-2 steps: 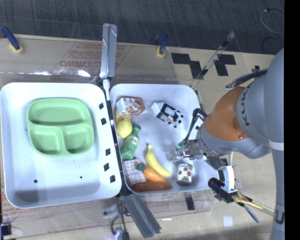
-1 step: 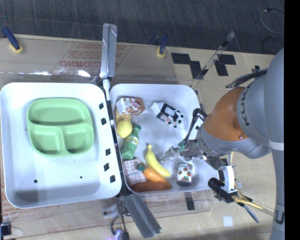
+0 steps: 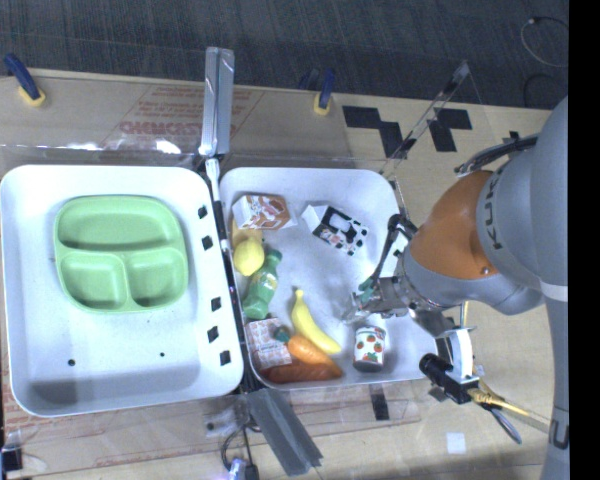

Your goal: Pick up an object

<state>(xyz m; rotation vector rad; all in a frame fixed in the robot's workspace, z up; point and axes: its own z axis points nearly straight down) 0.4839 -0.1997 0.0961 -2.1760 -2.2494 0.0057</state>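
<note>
Grey gripper (image 3: 373, 303) just above small carton (image 3: 370, 347), finger state impossible to tell; could tip carton toward nearby banana (image 3: 313, 323) if descending off-centre.

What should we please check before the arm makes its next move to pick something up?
1. Claw over the right bin: ok.
2. Target nearby: ok, a small carton stands just below the claw.
3. Claw open and free of any item: cannot tell, it is too small to read.
4. Room around the carton: ok, the banana lies apart to its left.
5. Drop spot: ok, the green tray sits in the left bin.
</note>
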